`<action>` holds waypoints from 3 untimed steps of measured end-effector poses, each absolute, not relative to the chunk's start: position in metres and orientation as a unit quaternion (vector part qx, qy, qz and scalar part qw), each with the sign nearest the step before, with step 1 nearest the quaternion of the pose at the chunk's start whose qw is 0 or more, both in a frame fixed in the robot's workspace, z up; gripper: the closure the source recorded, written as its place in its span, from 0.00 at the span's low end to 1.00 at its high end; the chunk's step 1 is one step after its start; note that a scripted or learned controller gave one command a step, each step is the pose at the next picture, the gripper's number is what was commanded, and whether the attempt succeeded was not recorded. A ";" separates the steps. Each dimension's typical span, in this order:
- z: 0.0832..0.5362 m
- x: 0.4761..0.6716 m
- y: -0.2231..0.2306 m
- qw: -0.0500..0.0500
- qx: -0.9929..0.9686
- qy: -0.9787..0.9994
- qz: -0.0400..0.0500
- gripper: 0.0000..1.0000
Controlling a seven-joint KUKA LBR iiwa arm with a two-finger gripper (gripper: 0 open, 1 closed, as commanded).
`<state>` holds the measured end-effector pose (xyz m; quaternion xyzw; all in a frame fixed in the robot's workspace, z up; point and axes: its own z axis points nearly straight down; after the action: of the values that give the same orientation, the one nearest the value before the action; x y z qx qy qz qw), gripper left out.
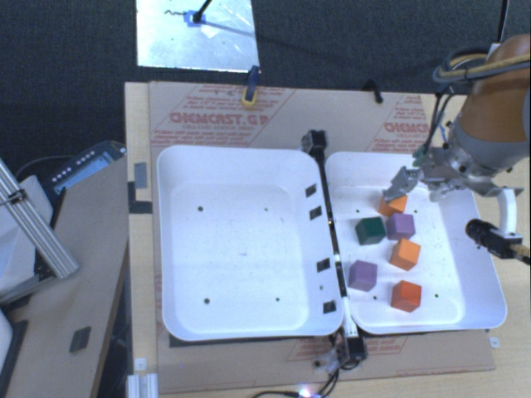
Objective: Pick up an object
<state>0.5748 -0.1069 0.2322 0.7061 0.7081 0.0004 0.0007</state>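
Several small blocks lie in the right bin [473, 305]. They are an orange block [393, 205] at the far side, a purple block [401, 225], a green block [370, 230], a second orange block [405, 254], a second purple block [362, 274] and an orange-red block [406, 295] nearest the front. My gripper [420, 186] hangs over the far part of this bin, just right of and above the far orange block. It stands open, with nothing between its fingers; the left fingertip [404, 179] is close to that block's top edge.
The left bin [178, 222] sits beside the right one, with a black divider strip [328, 230] between them. The arm's orange band [498, 106] and a black cable fitting [489, 236] overhang the right bin's right side.
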 end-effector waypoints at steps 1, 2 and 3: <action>0.111 0.579 -0.104 0.012 0.706 0.708 0.009 0.00; 0.121 0.580 -0.105 0.014 0.706 0.708 0.009 1.00; 0.205 0.580 -0.053 0.002 0.704 0.711 0.004 1.00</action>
<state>0.5796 -0.0525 0.2048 0.7036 0.7106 0.0035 0.0024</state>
